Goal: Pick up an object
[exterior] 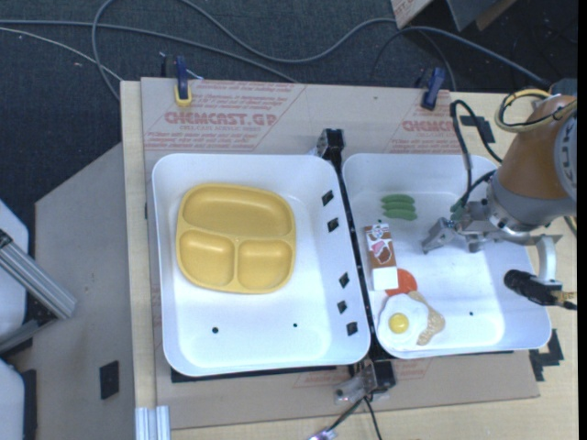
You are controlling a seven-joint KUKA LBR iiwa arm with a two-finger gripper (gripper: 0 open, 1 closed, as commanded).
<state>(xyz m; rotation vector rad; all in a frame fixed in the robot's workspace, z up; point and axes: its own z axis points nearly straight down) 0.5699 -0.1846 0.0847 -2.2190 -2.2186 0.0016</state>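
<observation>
Two shallow white plastic bins w/ rounded corners sit side by side on a pale board bench (pixel 238 117) printed w/ red lettering; a dark divider strip w/ small black clips runs btwn them.

Left bin (pixel 183 337): holds a yellow moulded tray (pixel 237 237), smooth, matte, three rounded compartments (one wide at far side, two smaller at near side), lying toward the bin's far-left corner.

Right bin (pixel 477 328): toy food items. Green pea pod (pixel 399 206), ribbed and oblong, near the far-left part of the floor. Brown-and-white snack packet (pixel 379 243), flat rectangle, along the left wall. Just below it, a white block (pixel 384 279) touching a red-orange round piece (pixel 404 282). Fried egg (pixel 404 323), flat white disc w/ glossy yellow yolk, at the near-left corner, a tan piece at its right edge.

Arm (pixel 537 168): grey casing, orange band, enters over the right bin's right wall. Gripper (pixel 438 238): metallic fingers splayed apart, nothing btwn them, tips over bare bin floor, right of the packet and below-right of the pea pod, apart from both.

Blue clamps (pixel 183 81) pin the bench's far edge; grey cables (pixel 275 49) trail on dark carpet beyond.
</observation>
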